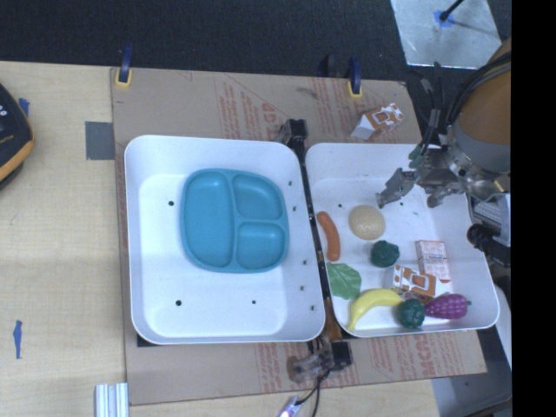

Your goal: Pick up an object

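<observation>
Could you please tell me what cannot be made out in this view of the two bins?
- Gripper: too small and dark to tell how it is set.
- Arm: cut off by the right edge.
- Small cartons: print too small to read.
- Yellow-and-black device: cut off by the left edge.

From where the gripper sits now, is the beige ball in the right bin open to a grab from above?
Probably yes. The gripper hovers just up-right of the beige ball, which lies apart from the sausage and green ball.

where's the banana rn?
Camera view: banana lies in the right bin, at its near edge, between the green leaf and the lower broccoli.
</observation>
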Controlling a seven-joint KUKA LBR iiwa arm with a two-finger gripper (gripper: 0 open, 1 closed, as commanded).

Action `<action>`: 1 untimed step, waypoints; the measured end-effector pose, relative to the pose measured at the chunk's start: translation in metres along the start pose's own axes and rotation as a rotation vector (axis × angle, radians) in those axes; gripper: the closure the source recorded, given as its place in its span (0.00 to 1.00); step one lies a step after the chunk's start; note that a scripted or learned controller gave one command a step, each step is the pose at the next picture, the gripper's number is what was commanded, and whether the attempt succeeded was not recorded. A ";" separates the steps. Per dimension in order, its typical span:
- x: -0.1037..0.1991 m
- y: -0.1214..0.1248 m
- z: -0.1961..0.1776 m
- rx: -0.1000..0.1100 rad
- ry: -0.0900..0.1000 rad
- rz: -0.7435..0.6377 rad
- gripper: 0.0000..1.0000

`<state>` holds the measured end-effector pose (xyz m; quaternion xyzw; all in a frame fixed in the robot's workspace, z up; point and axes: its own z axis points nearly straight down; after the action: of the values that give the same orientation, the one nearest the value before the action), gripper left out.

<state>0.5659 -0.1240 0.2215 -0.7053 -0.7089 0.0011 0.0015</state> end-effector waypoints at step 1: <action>-0.013 -0.025 0.130 0.000 -0.001 0.001 0.00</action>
<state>0.5403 -0.1371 0.0913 -0.7055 -0.7087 0.0015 0.0009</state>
